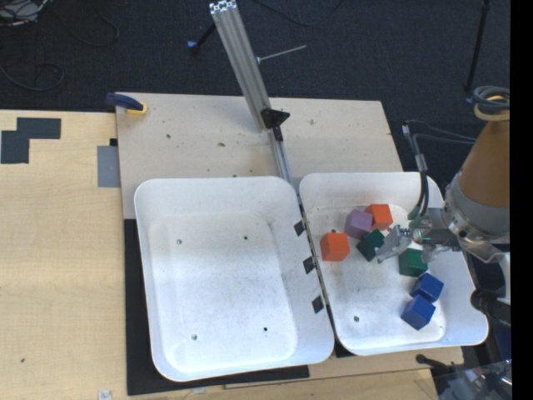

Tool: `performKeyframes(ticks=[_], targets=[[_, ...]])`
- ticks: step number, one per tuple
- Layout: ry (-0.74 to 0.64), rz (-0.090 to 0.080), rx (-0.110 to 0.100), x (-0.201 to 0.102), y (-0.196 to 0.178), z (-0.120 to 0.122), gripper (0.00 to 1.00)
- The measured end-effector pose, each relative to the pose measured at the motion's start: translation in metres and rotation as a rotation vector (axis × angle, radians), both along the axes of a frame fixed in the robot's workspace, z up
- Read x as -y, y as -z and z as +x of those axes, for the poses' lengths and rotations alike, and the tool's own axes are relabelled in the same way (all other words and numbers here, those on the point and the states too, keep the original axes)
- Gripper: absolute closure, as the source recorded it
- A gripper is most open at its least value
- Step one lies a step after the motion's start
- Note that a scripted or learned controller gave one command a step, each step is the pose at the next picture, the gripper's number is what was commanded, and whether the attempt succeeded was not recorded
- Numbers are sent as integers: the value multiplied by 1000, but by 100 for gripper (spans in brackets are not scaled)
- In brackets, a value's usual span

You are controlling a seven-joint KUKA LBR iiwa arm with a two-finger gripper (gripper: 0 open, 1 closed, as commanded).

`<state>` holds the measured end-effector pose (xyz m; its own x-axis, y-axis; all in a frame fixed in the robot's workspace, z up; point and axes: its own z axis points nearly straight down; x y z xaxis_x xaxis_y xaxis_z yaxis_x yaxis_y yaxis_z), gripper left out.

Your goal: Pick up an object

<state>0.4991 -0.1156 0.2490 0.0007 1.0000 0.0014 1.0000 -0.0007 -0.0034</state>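
Camera view: gripper point(391, 248) sat low in the right bin point(366, 340), right of frame centre, among the blocks; finger state could not be told. Dark green block point(371, 243) lay just beside it. Likely the grasp step; next needs a clean closure, then lift.

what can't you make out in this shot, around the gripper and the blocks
- Gripper, camera view: small and blurred, so its grip is unreadable; it lies against the dark green block, and contact is unclear.
- Second green block: partly covered by the wrist.
- Arm: cut off by the right edge.
- Two blue blocks: touching or merely close, too small to tell.
- Right bin: its right rim is hidden behind the arm.
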Motion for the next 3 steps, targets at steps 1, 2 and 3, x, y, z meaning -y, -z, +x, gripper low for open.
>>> performKeyframes(ticks=[1,2,3], targets=[[3,0,1,1,0,0,0],[1,1,-7,-6,63,-2,0],[2,1,-6,-15,111,-2,0]])
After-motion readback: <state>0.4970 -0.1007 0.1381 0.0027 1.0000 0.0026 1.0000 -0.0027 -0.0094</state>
